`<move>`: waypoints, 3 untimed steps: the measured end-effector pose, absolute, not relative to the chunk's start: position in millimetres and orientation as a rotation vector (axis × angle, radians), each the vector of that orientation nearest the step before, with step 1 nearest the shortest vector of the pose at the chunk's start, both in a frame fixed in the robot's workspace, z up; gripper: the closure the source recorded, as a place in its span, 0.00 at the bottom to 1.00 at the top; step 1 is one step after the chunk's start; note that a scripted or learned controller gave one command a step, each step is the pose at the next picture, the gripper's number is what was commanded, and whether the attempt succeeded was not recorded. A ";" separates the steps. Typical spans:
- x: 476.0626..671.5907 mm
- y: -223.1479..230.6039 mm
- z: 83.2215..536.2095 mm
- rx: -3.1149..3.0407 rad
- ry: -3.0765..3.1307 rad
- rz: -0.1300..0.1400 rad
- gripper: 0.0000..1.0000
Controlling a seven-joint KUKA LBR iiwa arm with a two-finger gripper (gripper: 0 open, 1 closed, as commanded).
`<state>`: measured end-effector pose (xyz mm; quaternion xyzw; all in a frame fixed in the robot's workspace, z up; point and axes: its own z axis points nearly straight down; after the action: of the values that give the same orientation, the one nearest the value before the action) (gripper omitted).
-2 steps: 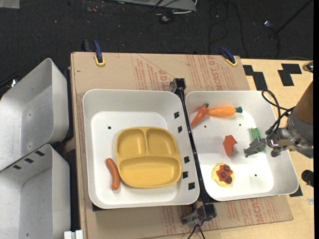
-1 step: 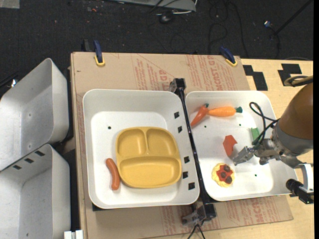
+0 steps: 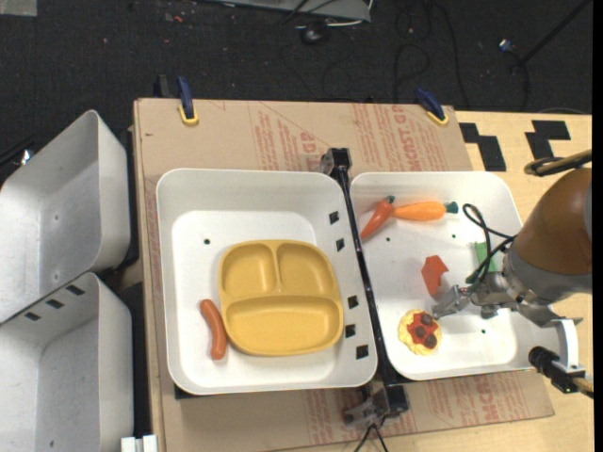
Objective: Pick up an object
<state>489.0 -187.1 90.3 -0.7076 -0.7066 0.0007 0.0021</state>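
The right bin (image 3: pixel 497 194) holds an orange carrot (image 3: pixel 419 211), a smaller red-orange carrot (image 3: pixel 375 220), a red block (image 3: pixel 434 273), a small round pizza piece (image 3: pixel 420 331) and a green item (image 3: pixel 481 252) partly behind the arm. My gripper (image 3: pixel 450 301) hangs low in this bin, just right of the red block and just above the pizza piece. Nothing can be seen held in it. The grey and orange arm (image 3: pixel 556 243) reaches in from the right.
The left bin (image 3: pixel 179 196) contains a yellow divided plate (image 3: pixel 280 297) and an orange-red sausage (image 3: pixel 214 328) beside the plate's left edge. A black divider (image 3: pixel 353 252) runs between the bins. Black cables (image 3: pixel 480 224) trail over the right bin.
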 end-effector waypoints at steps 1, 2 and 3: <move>489.8 -187.3 102.1 -2.224 -2.219 0.000 1.00; 498.4 -195.1 155.0 -2.224 -2.228 -0.003 1.00; 491.2 -196.8 201.9 -2.223 -2.228 -0.003 1.00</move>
<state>491.2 -196.8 201.9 -0.7063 -0.7079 -0.0009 -0.0028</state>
